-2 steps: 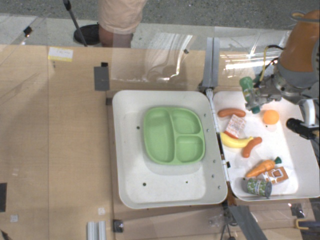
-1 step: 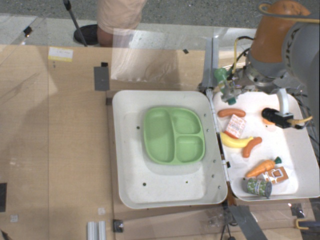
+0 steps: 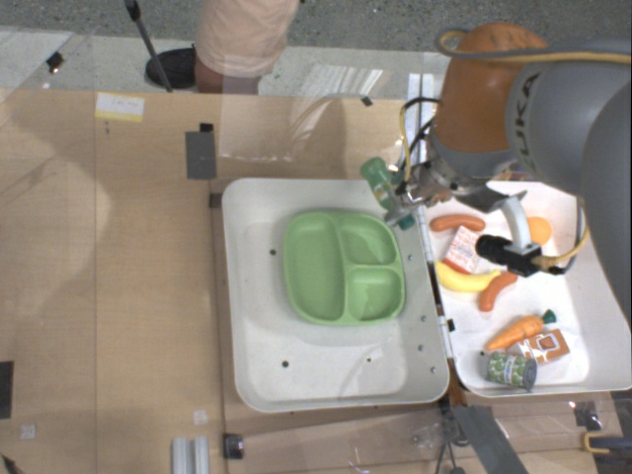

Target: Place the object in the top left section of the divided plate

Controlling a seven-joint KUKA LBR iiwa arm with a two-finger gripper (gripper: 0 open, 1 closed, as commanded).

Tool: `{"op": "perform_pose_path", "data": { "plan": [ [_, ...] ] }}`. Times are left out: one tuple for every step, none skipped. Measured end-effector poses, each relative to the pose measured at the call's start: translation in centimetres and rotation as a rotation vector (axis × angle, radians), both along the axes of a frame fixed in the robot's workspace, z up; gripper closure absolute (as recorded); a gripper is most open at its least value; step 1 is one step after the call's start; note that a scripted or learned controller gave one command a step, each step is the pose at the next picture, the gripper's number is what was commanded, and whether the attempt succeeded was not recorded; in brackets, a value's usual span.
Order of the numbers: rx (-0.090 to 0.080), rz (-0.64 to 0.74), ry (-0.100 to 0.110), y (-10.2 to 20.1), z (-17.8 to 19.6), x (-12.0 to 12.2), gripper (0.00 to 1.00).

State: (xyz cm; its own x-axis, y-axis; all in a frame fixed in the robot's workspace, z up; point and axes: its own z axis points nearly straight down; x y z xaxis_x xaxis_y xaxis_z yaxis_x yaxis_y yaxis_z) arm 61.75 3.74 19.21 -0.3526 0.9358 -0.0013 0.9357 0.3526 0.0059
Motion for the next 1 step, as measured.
{"op": "perform_pose_path", "data": {
  "plan": [
    [0.0,-0.001,0.0,-0.03,0.0,0.0,0.0]
  ]
}}
